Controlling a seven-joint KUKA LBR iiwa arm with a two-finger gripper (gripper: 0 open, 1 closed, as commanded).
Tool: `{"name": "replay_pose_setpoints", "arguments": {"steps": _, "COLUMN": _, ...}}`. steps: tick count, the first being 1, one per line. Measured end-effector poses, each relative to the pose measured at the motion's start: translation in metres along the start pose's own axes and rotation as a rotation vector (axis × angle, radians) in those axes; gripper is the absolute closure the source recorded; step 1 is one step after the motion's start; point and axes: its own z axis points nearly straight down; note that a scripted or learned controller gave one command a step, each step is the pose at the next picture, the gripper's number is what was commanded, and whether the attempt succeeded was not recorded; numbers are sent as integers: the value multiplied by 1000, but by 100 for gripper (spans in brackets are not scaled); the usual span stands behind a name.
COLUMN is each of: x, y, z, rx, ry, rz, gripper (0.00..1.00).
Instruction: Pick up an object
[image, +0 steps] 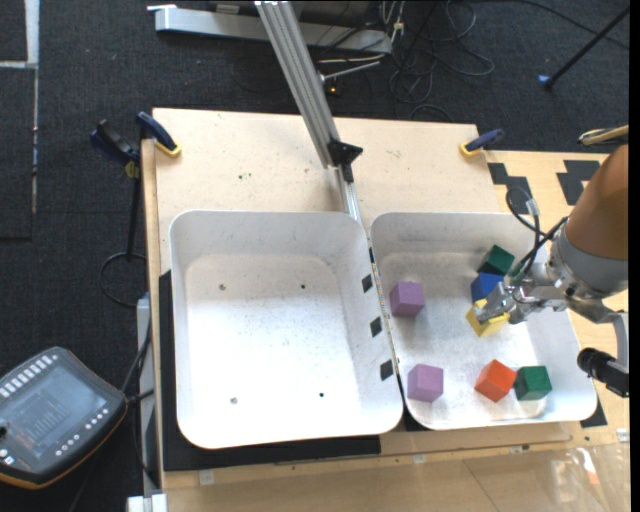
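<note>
The pincer (503, 305) hung low in the right bin (440, 232), touching a yellow cube (486, 320) just below-left of it; its spread could not be told. Blue cube (485, 287) and green cube (496, 263) crowded above.

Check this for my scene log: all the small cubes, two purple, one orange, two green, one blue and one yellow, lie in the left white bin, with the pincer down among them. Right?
Not quite: the camera view shows them in the right white bin, not the left. The rest holds: two purple cubes, orange cube, two green cubes, blue cube and yellow cube, with the pincer down among them.
</note>
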Motion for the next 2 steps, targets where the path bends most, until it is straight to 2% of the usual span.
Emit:
{"name": "replay_pose_setpoints", "arguments": {"steps": 1, "x": 2, "y": 1, "z": -63, "rx": -2, "ry": -1, "rz": -1, "gripper": 100}}
{"name": "replay_pose_setpoints", "arguments": {"steps": 2, "x": 2, "y": 1, "z": -62, "rx": 5, "ry": 1, "rz": 0, "gripper": 100}}
